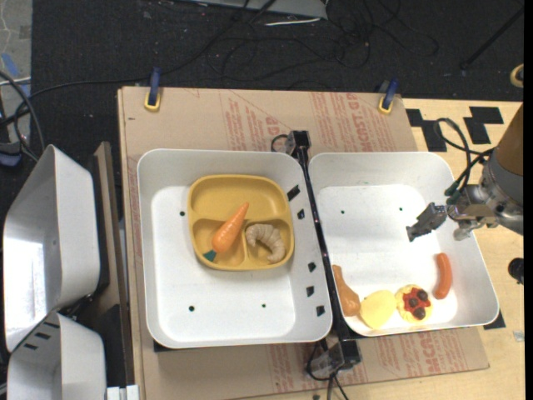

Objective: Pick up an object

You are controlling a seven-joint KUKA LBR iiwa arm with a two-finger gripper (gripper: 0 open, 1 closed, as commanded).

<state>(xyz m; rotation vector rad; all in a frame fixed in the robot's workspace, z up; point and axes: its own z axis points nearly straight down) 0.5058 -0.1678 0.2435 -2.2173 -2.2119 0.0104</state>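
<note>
Camera view: the jaws are seen parted, holding nothing, above the right bin. A sausage is laid just below them, long axis near vertical.

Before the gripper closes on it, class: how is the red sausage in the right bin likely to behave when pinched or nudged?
The sausage looks smooth and rounded, so it may roll or slip sideways if nudged. It appears to be a small plastic toy, probably light and stiff. It lies close to the right bin wall, which could crowd the gripper.
</note>
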